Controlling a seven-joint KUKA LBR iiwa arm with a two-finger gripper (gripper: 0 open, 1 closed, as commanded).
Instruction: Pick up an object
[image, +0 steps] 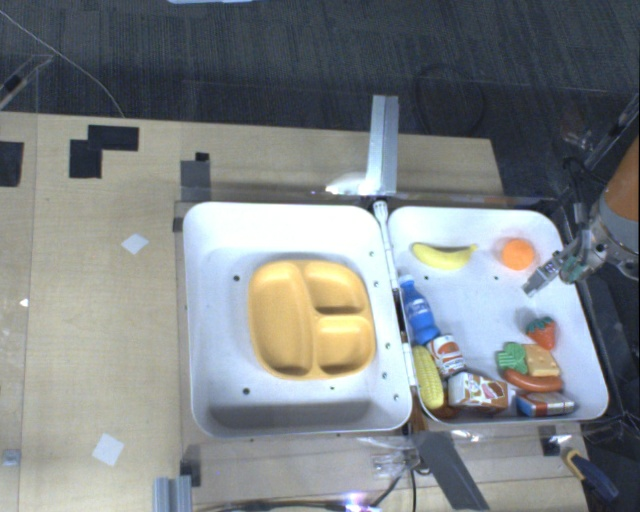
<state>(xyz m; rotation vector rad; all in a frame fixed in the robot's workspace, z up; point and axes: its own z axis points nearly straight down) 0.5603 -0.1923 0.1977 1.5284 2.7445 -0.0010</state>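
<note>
My gripper (545, 277) hangs at the frame's right edge — whether spread or closed I cannot tell — just beside the orange ball (517, 254), likeliest target.

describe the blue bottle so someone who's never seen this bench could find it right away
Look at the right-hand white bin, along its left wall beside the divider. The blue bottle lies there, white cap end toward the banana. It is the only blue thing there; the corn below it is yellow.

Open floor mid right bin (480, 215); toys (500, 380) crowding front edge.
</note>
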